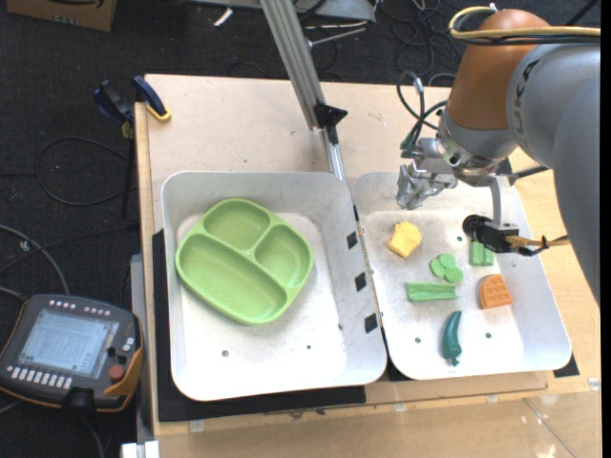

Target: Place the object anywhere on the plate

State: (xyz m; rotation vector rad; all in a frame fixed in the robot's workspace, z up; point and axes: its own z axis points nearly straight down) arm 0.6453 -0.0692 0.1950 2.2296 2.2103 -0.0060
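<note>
Above the right bin's far edge hangs the gripper (417, 191) — finger state I cannot tell — just beyond the yellow block (405, 239), which wants a straight, centred descent before carrying left to the green plate (244, 259).
</note>
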